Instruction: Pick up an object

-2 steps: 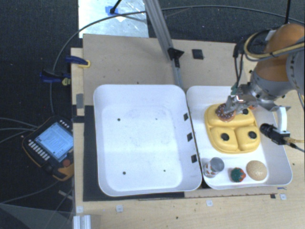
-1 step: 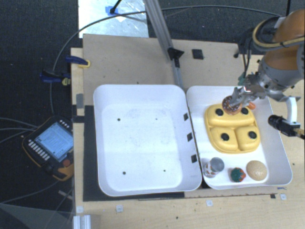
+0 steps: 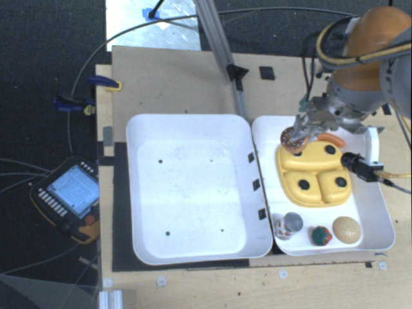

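**Operator:** State the position of the claw (image 3: 302, 131) and the reason for it.

**Technician:** The claw hangs over the far part of the right bin (image 3: 386, 237), at the far edge of the yellow moulded tray (image 3: 314, 172). A small round brown object (image 3: 293, 140) lies directly under it. Judged from this alignment, the arm is set for a grasp from above on that object. The rig line forbids a finger report where the view is unclear; the claw's opening cannot be told here, and no grip on the object can be confirmed.

**Operator:** Describe the target.

**Technician:** Small, rounded, brown with a paler patch, resting against the tray's far left corner. An orange-red piece (image 3: 331, 138) lies just beside it, at the tray's far edge.

**Operator:** Why does the remaining stock sit where it does?

**Technician:** The tray occupies the bin's middle, so loose items gather along the near wall: a small silver-capped item (image 3: 288, 224), a green-and-red ball (image 3: 321, 235), a beige egg-shaped item (image 3: 346, 229). The left bin (image 3: 138, 237) stands beside it on the tabletop (image 3: 167, 76).
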Robot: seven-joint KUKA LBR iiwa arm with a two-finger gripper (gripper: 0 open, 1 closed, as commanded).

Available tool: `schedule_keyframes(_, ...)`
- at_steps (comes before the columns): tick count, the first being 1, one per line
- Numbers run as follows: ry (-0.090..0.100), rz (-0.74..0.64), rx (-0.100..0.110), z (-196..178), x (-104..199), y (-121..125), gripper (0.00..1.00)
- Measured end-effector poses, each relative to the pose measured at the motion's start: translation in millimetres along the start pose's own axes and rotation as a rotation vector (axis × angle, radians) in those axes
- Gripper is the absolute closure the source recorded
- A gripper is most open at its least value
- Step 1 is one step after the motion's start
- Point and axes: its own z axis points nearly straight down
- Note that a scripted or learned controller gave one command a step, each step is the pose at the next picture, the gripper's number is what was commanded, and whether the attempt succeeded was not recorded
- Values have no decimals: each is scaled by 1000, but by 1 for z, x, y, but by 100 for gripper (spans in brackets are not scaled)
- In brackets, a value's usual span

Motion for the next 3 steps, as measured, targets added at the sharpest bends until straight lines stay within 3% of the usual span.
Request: schedule_keyframes(3,1,0,1,-13,167,3,100)
